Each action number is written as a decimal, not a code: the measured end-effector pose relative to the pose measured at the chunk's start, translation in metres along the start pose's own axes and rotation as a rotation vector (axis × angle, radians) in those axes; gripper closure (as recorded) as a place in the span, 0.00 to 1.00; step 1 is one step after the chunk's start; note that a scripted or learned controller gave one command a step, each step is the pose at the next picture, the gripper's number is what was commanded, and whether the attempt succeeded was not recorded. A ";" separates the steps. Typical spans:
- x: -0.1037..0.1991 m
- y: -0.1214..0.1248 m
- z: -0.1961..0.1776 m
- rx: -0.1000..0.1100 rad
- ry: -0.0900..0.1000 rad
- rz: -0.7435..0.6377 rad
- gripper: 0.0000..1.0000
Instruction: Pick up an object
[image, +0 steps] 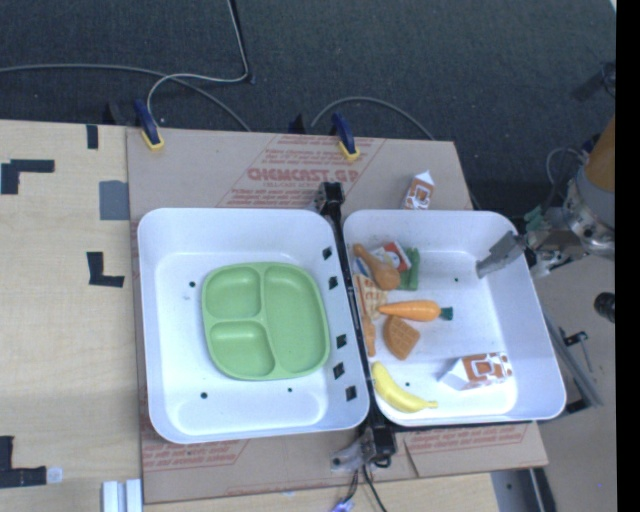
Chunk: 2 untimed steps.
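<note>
A: Which thing would you go for?

B: The carrot (408, 311), I think. It lies near the middle of the right bin (530, 330), long axis running left to right, orange body toward the left and green top toward the right, with bare white floor on its right side.

A: What crowds it?

B: A brown wedge-shaped toy food (402, 340) just below it, a waffle-like piece (368, 300) touching or nearly touching its left tip, and a small heap of play food (388, 263) above. Further off, a banana (400, 393) along the near wall and a small carton (478, 370) lower right. Another carton (421, 190) stands outside the bin on the cardboard.

A: And the gripper?

B: The gripper (497, 262) hangs over the bin's right rim, up and to the right of the carrot and well apart from it. I see one grey finger-like part slanting down-left; whether it is released or clenched I cannot tell, and nothing shows in it.

A: So the move?

B: My judgement: travel left and downward into the bin, then close across the carrot's short width, not along its length

A: The left bin?

B: It bears a green divided plate (266, 320)
</note>
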<state>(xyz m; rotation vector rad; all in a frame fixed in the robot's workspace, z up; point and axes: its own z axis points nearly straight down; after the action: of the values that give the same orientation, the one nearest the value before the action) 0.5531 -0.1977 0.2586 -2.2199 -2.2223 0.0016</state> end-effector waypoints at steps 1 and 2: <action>0.073 0.025 0.065 0.002 0.002 -0.001 0.00; 0.103 0.087 0.153 0.002 0.001 0.000 0.00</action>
<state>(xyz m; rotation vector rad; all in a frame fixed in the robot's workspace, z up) 0.6394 -0.0950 0.1059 -2.2182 -2.2212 0.0022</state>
